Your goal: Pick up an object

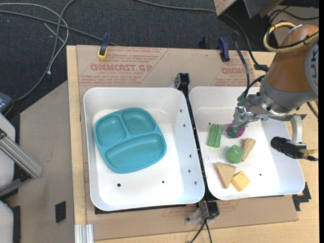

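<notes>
Both white bins [96, 135] are glossy, smooth plastic. The teal divided plate [130, 139] looks like matt plastic. The counter [76, 110] carries printed brown cardboard. Arm casing [291, 65]: smooth, probably metal.

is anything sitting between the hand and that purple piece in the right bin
Nothing visible does. The hand is directly over the purple piece, at the piece itself. The green ridged block lies to its left, and the green round piece and tan cone lie nearer the camera.
</notes>
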